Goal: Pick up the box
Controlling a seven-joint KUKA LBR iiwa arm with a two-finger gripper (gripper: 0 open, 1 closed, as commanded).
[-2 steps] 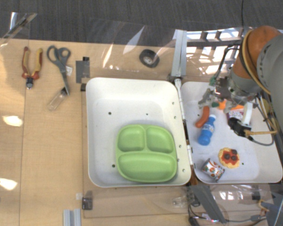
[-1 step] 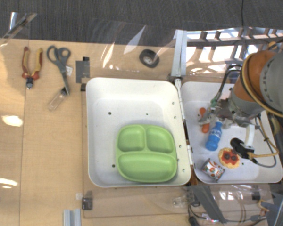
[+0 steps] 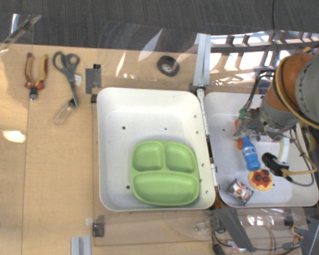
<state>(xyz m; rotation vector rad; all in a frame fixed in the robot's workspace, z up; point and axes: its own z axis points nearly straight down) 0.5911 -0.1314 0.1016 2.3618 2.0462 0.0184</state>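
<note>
Box (image 3: 240, 190) sits tilted in the near left corner of my right bin (image 3: 221, 110), crinkly printed pack, close to both walls. Beside it lies a round red-and-yellow toy (image 3: 261, 179), and a blue bottle (image 3: 250, 156) lies just beyond. My claw (image 3: 250, 127) hangs over the bottle's cap end; can't tell its spread. Left bin (image 3: 117, 110) carries a smooth green divided tray (image 3: 165, 172).

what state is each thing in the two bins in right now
green divided plate: flat in the left bin, nothing in its compartments
blue bottle: lying down in the right bin
box: tilted, near the right bin's front edge
gripper: low over the bottle's top end
</note>
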